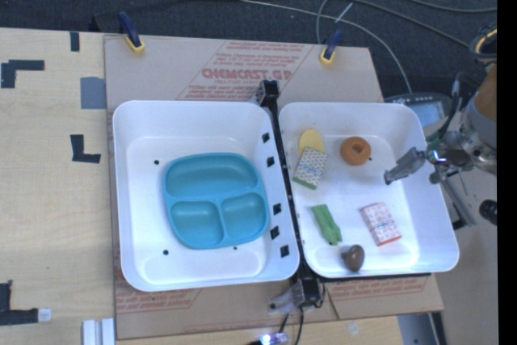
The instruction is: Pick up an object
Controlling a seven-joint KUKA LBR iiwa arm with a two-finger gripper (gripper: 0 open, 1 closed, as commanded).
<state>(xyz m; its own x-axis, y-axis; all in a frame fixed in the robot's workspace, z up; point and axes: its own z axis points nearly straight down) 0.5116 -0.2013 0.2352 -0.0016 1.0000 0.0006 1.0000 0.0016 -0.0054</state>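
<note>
The gripper [401, 170] hangs over the right-hand edge of the right bin [404, 119], reaching in from the arm's side. Only one grey finger-like part shows clearly, slanting down and to the left toward the bin floor; how widely it is parted cannot be told, and nothing is seen caught in it. It appears to touch none of the objects.

Taking the right bin as the landmark: a brown doughnut [355, 150] lies in its upper middle, the nearest thing to the gripper yet apart from it. A yellow piece [311, 141] sits near the bin's upper left, with a pale speckled packet [310, 168] just below, touching or overlapping it. A green object [327, 224] lies at the bin's lower left, tilted. A small dark brown lump [354, 258] rests near the bin's lower edge. A red-and-white packet [380, 223] lies in the bin's lower right part, below the gripper.

To the left of the right bin, touching along a clamped seam, is the left bin [129, 125] holding a blue divided tray [216, 199].

The arm's wrist [468, 149] is cut off at the right, and its details blur into cables. The markings on the packets are too small to read
</note>
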